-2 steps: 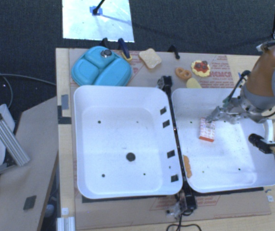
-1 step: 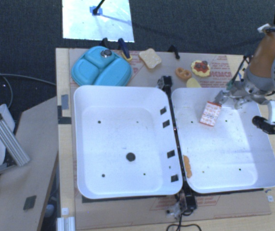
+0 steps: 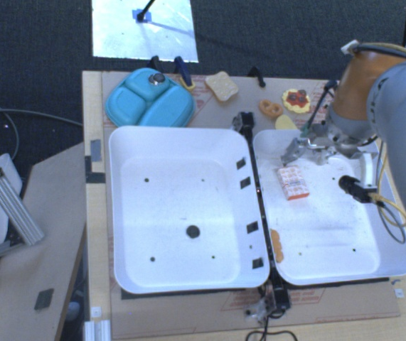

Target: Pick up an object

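Overhead, my fixed camera looks down at a slant on two shallow white bins, with the grey arm (image 3: 394, 112) reaching in from the right over the right bin (image 3: 345, 254). I see the gripper (image 3: 303, 150) low over that bin's upper-left corner, its metal fingers (image 3: 291, 153) spread apart in a moderate gap with nothing between them; I read this as an approach posture, held open to straddle a target. The likeliest target is a small rectangular packet (image 3: 293, 182), white with a red-orange lower end, lying flat on the bin floor just below the fingertips but apart from them. Its long axis runs nearly up and down the picture, tilted slightly so the red end points toward the lower right and the pale end toward the gripper. I judge that closing across the packet's short side would suit this orientation. A brown cookie-like piece (image 3: 276, 245) rests against the right bin's left wall, well apart from the gripper. The left bin (image 3: 128, 190) holds one small dark disc (image 3: 193, 231). Behind the bins, on the bench board, lie a blue divided tray (image 3: 149, 99), a toast slice (image 3: 222, 86), a pretzel (image 3: 270, 107) and a small tart-like toy (image 3: 296, 100), all outside the working bins and so presumably not in play.
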Tool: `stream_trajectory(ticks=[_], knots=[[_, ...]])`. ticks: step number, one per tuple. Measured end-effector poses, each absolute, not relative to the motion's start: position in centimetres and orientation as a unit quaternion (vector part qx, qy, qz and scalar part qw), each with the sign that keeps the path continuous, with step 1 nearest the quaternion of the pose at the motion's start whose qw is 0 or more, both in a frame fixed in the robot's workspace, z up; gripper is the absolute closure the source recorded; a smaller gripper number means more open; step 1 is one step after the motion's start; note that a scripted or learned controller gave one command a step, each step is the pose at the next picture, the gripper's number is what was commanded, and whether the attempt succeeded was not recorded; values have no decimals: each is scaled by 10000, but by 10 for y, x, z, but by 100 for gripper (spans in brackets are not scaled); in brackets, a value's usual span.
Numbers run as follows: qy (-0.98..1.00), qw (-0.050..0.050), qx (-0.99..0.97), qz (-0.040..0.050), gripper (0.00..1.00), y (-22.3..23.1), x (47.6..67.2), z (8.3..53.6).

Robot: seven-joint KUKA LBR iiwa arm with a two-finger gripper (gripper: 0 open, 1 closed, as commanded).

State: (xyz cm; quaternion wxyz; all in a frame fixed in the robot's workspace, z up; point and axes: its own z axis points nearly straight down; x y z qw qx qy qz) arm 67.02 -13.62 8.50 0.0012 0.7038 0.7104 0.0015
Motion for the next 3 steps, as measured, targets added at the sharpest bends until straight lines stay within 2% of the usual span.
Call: stream_trajectory(ticks=[1, 2, 3], knots=[[7099, 7, 7043, 16, 0, -97, 670, 100], [7033, -28, 7109, -33, 0, -167, 517, 114], [7076, 23, 7066, 14, 100, -161, 525, 125]])
